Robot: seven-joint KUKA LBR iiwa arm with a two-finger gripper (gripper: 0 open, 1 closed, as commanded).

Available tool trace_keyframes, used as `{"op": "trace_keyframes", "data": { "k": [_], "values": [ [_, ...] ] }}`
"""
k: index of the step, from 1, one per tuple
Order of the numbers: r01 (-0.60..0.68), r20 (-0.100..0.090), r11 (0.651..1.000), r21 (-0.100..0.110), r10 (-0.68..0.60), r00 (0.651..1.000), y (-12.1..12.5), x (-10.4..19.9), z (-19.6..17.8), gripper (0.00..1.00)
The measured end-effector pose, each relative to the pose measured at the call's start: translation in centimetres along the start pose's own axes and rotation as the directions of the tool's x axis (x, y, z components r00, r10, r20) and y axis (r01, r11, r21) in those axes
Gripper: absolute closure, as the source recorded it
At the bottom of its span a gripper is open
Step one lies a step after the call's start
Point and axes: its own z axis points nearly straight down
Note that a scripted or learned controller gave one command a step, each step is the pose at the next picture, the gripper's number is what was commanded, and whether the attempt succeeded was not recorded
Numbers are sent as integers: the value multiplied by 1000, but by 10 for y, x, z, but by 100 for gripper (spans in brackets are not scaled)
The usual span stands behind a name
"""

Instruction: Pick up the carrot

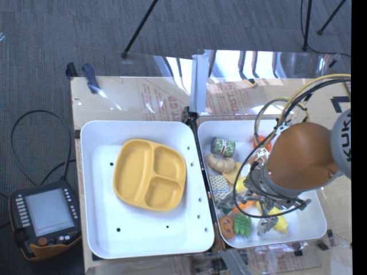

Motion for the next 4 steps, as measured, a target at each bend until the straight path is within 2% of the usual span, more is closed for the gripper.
{"op": "trace_keyframes", "data": {
  "k": [1,2,3,4],
  "values": [
    [70,2,998,2,-70,998,-2,-5,-1,0],
    [69,4,998,0,-69,998,0,-8,-9,100],
    [411,2,911,4,-411,911,25,-18,-106,100],
    [468,2,884,5,-468,884,58,-85,-153,100]
  ]
}}
